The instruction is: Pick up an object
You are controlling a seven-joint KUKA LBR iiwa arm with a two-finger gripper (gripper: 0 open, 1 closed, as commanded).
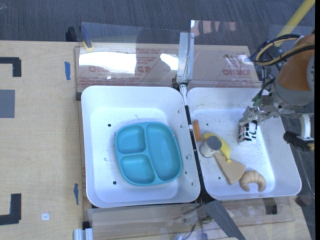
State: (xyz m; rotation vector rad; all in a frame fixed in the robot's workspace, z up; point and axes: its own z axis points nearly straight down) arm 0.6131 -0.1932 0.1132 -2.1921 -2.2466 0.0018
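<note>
My gripper [248,130] hangs over the right part of the right bin [280,184], reaching in from the right. Below and left of it lie several small objects: an orange stick [196,130] against the bin's left wall, a grey round piece [214,143] on a yellow banana-like toy [224,149], a tan wedge [231,170] and a croissant [253,180] near the front. The gripper is apart from all of them, to the right of the banana toy.
A blue divided plate [148,153] lies in the left bin [95,134]. A clear plastic screen [185,54] stands behind both bins. The arm's body and cables [292,74] fill the upper right.
</note>
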